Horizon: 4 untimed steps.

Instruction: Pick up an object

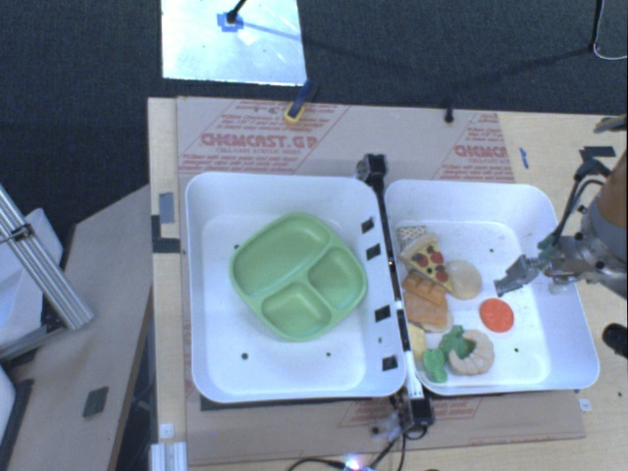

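Two bins sit side by side on the table point(245, 126): the left bin point(211, 263) carries a green tray point(297, 276), the right bin point(535, 209) holds the toy food. Our claw point(518, 276) hangs over the right bin's right half, near its right wall; whether it is spread or pressed together we cannot tell, and we see nothing pinched in it.

The nearest pick is the red disc point(497, 314), lying alone on bare white floor just below and left of the claw. We judge it the best target: come straight down over it, centred, then close. It lies flat, so the claw must go low to catch its edges.

The other food crowds the divider: a pizza slice point(428, 259), a bread piece point(426, 302), a beige round point(463, 280), a broccoli point(444, 351) touching a biscuit point(473, 353). There a descent risks nudging neighbours. Open room lies around the disc and along the bin's far side
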{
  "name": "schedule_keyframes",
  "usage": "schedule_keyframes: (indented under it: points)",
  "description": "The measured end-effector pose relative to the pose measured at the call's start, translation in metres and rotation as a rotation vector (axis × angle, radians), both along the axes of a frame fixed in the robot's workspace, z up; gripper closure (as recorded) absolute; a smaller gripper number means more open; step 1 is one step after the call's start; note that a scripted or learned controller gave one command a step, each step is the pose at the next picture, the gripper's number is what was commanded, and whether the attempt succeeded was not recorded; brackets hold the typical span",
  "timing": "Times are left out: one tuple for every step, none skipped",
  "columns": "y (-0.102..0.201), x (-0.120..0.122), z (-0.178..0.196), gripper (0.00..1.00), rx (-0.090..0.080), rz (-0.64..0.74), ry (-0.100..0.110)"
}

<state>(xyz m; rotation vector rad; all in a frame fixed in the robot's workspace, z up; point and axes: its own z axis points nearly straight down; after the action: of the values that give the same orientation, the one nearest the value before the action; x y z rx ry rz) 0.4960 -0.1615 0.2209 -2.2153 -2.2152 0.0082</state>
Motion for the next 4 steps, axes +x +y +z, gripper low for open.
schedule_keyframes:
  points:
    - [0.0,0.003,0.005,0.0,-0.003,0.003,-0.011]
    - [0.009,-0.002,-0.043,0.0,-0.001,0.002,-0.007]
    - [0.011,0.007,-0.097,0.0,-0.001,0.002,-0.006]
    - [0.011,0.009,-0.135,0.0,-0.005,0.0,-0.015]
